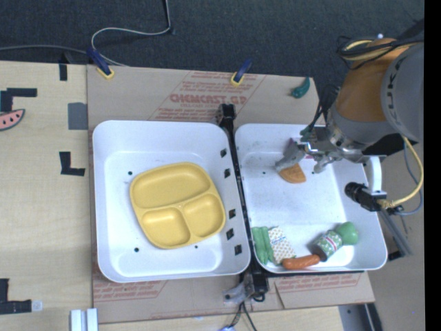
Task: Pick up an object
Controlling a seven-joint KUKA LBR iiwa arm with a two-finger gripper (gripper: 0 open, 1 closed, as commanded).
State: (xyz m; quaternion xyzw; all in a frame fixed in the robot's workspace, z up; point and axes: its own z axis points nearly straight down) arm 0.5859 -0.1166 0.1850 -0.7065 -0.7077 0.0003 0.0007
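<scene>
Over the right bin [358, 254], the hand [304, 158] is hovering with its fingers spread open, one on each side of the small orange-brown piece of food [293, 175], seemingly lining up to close on it, gripping nothing yet.

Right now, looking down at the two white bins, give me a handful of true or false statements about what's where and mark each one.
1. The yellow three-compartment plastic tray lies in the left white bin. True.
2. The two-finger gripper is over the left bin. False: it is over the right white bin, just above the small orange-brown food piece.
3. The green-capped bottle lies near the right bin's front edge. True.
4. The orange carrot-shaped toy sits on the yellow tray. False: it lies in the right bin beside the bottle.
5. The teal object rests on the cardboard behind the bins. True.
</scene>
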